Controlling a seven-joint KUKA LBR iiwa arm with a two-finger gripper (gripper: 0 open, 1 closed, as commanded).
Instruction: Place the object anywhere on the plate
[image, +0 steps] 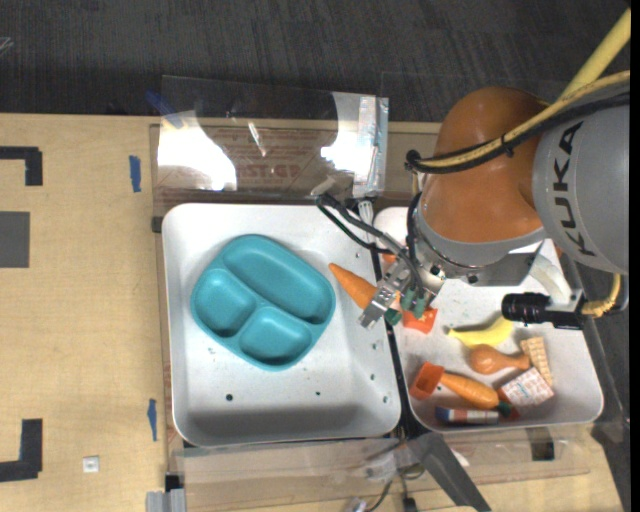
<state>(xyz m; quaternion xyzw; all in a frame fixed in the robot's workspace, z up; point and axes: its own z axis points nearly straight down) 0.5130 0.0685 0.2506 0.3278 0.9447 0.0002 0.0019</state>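
right bin: yellow plastic banana (487, 333), tan pear-shaped toy (488, 358), second orange toy carrot (468, 388)
near edge: red-capped marker (468, 414)

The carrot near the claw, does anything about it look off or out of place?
Yes. The carrot sits tilted at the claw, its pointed end aimed toward the blue plate but apart from it, over the left bin. The other toy foods lie in the right bin.

An orange carrot (352, 284) is seen tilted, tip pointing up-left, just right of the plate (262, 300), a teal three-compartment dish lying flat in the left bin.
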